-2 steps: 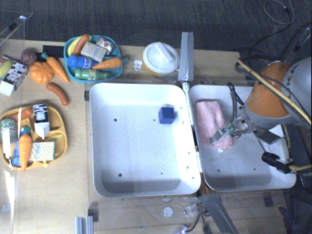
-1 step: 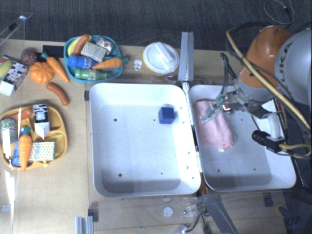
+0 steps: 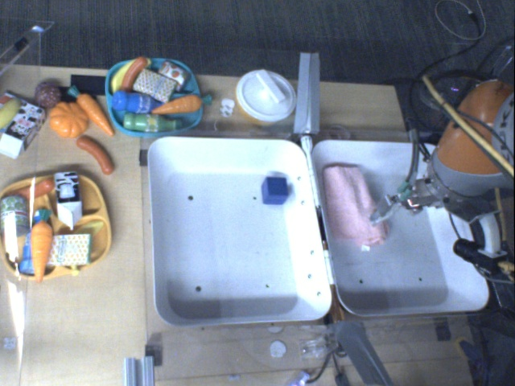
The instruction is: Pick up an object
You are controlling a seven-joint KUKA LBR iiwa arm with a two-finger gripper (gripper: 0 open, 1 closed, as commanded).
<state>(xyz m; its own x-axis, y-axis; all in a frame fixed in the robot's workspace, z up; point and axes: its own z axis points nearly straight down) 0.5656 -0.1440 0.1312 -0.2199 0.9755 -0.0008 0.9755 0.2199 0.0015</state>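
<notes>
The gripper (image 3: 385,210) is being held low over the right bin (image 3: 418,288), its tips at the near edge of the pink cloth (image 3: 348,201). Whether it is released, clenched or grasping cannot be told; the tip area is too small and glinting. No cloth is seen being lifted, so no hold is being claimed.

Step in hand, as judged: the cloth is being approached for a pinch. The cloth is lying just ahead of the tips, stretching away toward the divider between the two bins, rolled or folded lengthwise. A good grasp is likely being served by pinching across a raised fold rather than pressing flat on the bin floor; soft fabric is expected to bunch and slip, so a deep bite into the roll is being favoured, then a straight lift.

Edges and room: the right bin's inner wall is lying just beyond the cloth from the gripper, so little room is being left on that far side. Bare bin floor is lying open on the side toward the bench front and back toward the arm (image 3: 475,135), giving space for withdrawal. The blue block (image 3: 275,190) is sitting well beyond the divider in the left bin (image 3: 209,288), apart from the gripper.
</notes>
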